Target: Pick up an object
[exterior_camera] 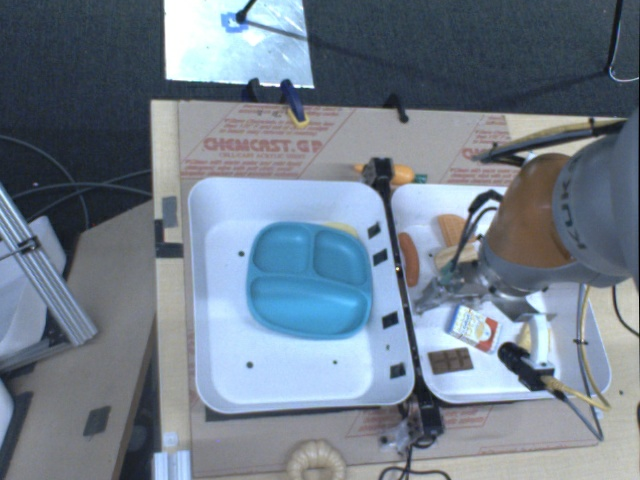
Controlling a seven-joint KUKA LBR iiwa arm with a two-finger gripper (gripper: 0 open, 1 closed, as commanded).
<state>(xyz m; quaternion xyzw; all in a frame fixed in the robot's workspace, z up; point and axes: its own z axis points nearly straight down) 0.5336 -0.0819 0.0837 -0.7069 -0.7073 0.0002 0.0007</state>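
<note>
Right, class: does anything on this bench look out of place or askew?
An orange and yellow toy lies on the cardboard just beyond the rims of both shallow white bins, not inside either. A pale ring-shaped item also lies outside, by the near edge.

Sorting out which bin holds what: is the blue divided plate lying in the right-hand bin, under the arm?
No, the blue divided plate lies in the left bin, apart from the arm over the right bin.
</note>
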